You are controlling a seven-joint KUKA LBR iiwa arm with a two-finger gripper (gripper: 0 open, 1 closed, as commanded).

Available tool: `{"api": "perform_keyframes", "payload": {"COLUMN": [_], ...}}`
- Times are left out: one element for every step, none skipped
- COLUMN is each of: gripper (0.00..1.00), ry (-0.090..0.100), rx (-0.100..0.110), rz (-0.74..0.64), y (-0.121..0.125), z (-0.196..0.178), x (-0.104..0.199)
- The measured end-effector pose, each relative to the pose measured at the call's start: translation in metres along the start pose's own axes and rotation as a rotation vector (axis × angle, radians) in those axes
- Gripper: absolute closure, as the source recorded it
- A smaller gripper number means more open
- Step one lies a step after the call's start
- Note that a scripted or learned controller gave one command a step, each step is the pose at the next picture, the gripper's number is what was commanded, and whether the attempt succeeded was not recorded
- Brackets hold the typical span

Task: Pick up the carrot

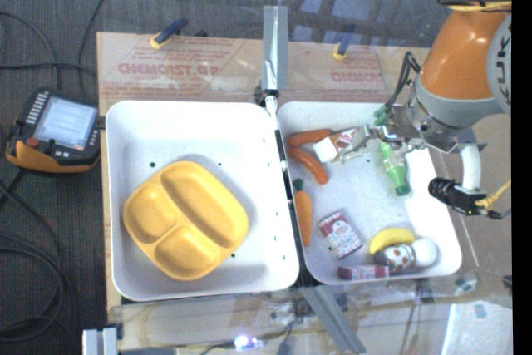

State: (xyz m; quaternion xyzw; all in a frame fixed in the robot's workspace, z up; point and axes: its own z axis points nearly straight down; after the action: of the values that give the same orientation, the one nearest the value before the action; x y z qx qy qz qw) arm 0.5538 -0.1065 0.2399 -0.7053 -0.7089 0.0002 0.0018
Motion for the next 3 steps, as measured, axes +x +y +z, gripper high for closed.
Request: {"api": "perform_keyframes", "payload": {"gripper": [0.0, 0.0, 0.0], "ry": [-0.001, -0.001, -0.008], "rx": [0.001, 0.0, -0.015], "rz": [-0.03, -0.247, -0.248], "y": [0.012, -0.036, 0.015], "z": [0.058, 0.094, 0.15], "x": [0.06, 0.009, -0.001]}}
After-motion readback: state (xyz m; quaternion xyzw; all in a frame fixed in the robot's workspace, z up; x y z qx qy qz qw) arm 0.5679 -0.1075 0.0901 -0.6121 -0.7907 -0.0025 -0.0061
